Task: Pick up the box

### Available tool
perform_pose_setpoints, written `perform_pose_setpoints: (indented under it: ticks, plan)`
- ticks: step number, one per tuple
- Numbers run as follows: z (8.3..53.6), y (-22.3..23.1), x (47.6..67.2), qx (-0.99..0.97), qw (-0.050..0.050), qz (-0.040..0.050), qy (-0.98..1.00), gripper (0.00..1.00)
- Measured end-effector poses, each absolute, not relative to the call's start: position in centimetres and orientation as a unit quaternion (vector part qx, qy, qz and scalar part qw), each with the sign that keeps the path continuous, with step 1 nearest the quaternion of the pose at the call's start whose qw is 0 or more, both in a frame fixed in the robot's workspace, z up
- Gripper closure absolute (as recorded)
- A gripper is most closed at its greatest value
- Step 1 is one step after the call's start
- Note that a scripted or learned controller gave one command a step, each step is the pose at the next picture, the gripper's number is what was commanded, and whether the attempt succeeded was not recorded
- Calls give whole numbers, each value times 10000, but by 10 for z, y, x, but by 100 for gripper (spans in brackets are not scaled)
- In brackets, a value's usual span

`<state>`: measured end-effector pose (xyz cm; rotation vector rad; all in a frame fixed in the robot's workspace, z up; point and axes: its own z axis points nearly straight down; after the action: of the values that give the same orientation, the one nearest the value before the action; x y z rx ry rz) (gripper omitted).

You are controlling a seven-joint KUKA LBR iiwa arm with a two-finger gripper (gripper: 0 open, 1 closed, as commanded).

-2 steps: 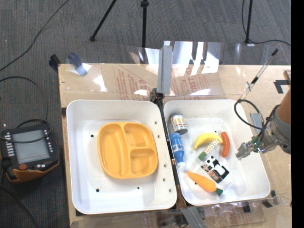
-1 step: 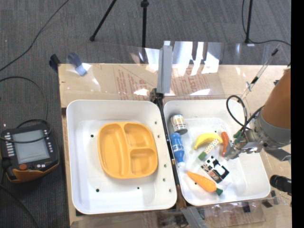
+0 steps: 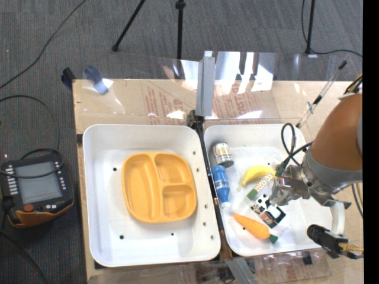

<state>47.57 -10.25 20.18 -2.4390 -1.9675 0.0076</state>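
Your target, the box (image 3: 267, 210), lies in the right bin (image 3: 237, 129), between the banana (image 3: 257, 174) and the carrot (image 3: 251, 226), directly under the gripper (image 3: 276, 195). You cannot tell how the gripper is set. The box looks like small, light, stiff cardboard; take it across its narrow sides. Its dark printed face cannot be read, nor can the labels on the blue bottle (image 3: 221, 184) or can (image 3: 223, 154).

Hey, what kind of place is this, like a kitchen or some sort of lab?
Most likely a robotics lab, not a kitchen: two white bins on a bench, a teach pendant lying on grey carpet, and tripod legs behind. The food looks like toys, such as the carrot.
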Motion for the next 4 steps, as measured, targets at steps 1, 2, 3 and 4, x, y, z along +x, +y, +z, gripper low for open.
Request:
perform_pose_setpoints:
  ticks: [1, 2, 3, 4]
  plan:
    - [229, -60, 476, -8803, 23, 35, -4744, 100]
    - [184, 51, 474, -8825, 27, 50, -4702, 100]
    - [274, 84, 518, -9121, 5, 38, -4100, 100]
    - [245, 108, 498, -9136, 8, 53, -4066, 100]
